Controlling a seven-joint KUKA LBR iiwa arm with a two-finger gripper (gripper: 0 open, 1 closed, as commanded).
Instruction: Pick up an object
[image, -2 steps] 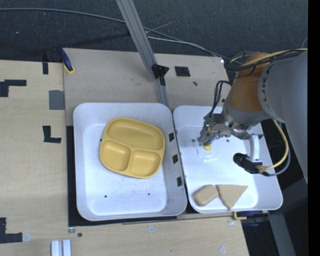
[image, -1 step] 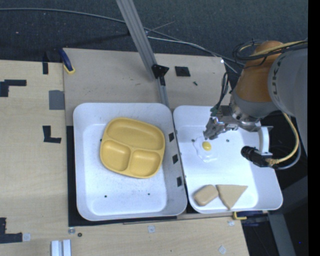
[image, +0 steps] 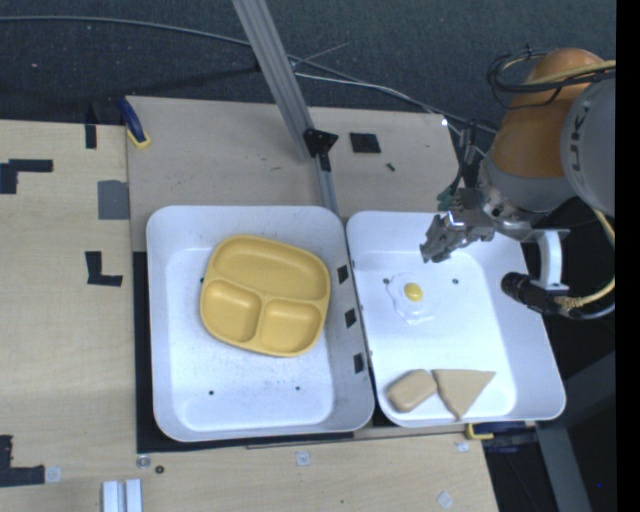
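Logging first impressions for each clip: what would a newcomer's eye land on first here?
Probably the yellow divided plate, sitting alone in the left bin. Next, the gripper hanging over the far part of the right bin, just beyond a toy fried egg. Two tan food pieces lie side by side near that bin's near edge.

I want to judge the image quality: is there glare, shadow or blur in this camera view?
Camera view: even, bright light makes the white right bin nearly washed out, so the fried egg toy has faint edges; the yellow plate casts a soft shadow in the left bin; the gripper looks slightly blurred.
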